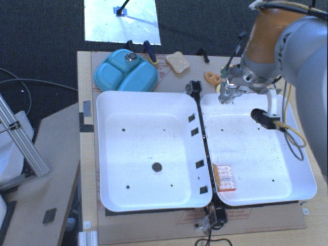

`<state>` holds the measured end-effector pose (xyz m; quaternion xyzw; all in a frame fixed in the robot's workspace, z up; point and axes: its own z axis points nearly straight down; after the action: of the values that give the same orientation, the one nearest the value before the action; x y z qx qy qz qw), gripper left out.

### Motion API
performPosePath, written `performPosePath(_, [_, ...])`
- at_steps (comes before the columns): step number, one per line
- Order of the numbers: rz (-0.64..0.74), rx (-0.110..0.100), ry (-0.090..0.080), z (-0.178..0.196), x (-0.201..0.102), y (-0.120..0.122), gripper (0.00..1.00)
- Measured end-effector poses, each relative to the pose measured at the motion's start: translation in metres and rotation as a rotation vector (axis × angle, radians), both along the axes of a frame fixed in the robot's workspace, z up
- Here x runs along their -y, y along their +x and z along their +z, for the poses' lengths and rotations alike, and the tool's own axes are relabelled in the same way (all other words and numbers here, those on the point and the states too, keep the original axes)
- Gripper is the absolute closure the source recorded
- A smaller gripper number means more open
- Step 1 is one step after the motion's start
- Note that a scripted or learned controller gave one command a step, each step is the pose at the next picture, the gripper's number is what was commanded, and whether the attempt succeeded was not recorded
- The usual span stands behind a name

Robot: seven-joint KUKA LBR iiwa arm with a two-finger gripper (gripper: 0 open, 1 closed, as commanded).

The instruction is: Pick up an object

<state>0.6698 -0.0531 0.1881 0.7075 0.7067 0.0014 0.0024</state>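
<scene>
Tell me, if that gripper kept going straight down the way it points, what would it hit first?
Probably the bare white floor of the right bin, near its far edge. The gripper points down there, well away from the orange packet, though depth is hard to judge.

- No text, number or brand name can be read anywhere in the view.
- The small orange and white packet in the right bin carries printed markings, too blurred to make out.

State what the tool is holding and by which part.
Nothing shows between the fingers of the tool, which hangs over the far edge of the right bin.
</scene>
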Motion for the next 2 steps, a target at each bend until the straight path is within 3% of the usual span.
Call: performPosePath(2, [0.001,-0.012,0.004,-0.004,-0.040,-0.188,1.00])
